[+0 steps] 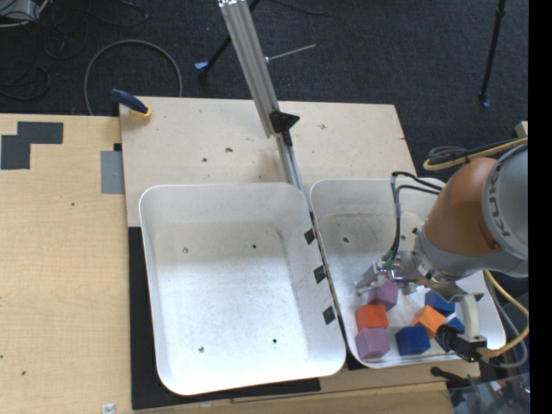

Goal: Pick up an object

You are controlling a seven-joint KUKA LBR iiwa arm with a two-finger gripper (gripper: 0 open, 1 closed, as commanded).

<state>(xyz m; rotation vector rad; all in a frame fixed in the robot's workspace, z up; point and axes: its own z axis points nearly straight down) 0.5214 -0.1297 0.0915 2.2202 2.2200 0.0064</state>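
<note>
My gripper [382, 278] is low in the right bin [345, 205], at its front half, reaching in from the right under the orange wrist band. Directly in front of it, touching or nearly touching, lies a purple block [385, 295]. Around that block are an orange block [372, 316], a second purple block [372, 342], a blue block [412, 340], another orange block [430, 320] and a blue block [441, 302] partly under the arm. The arm hides the bin's right side.
The left bin [172, 210] sits beside the right one, parted by a wall with black clips [317, 272]. A slanted metal rail [255, 67] rises behind the bins. The bench stretches left and back.
</note>
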